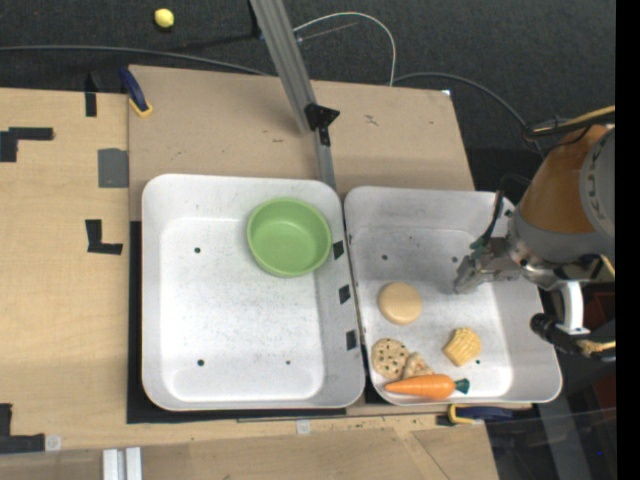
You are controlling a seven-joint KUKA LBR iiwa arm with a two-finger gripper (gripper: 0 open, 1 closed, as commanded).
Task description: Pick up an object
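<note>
- Your claw [470,273] is hanging low in the right bin [430,208], near its right wall. Nothing is sitting between its tips, but you cannot tell if it is open or closed.
- You are only getting ready to grab.
- The round tan bun [400,303] is lying just left of the claw. The yellow corn piece [461,346], cookie [388,356] and carrot [425,387] are lying nearer the front.
- Next, I think you are needing to move left over the bun, then go down.
- The green bowl [289,236] is sitting in the left bin [200,298].
</note>
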